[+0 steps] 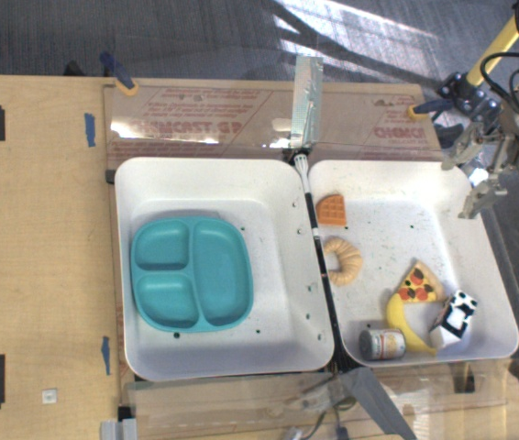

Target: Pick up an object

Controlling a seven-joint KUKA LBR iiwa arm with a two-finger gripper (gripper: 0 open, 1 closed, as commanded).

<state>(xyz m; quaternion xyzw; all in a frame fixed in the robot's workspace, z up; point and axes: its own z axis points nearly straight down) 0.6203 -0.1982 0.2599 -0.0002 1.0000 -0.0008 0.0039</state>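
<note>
Two white bins sit side by side on the wooden surface. Far to the gripper's left, the left bin (131,191) holds a teal divided plate (191,274) lying flat. Nearer, in the right bin (493,273), an orange waffle piece (331,210) lies close to the divider, with a pale dough ring (344,258) just below it. Lower down, well below and left of the gripper, a small can (381,343) lies on its side touching the end of a yellow banana (404,324). A pizza slice toy (418,284) rests against the banana's upper end, and a black-and-white cow figure (456,318) sits just beside them. The gripper (481,186) hangs over the bin's upper right corner, apart from every object; whether it is open or closed I cannot tell.
</note>
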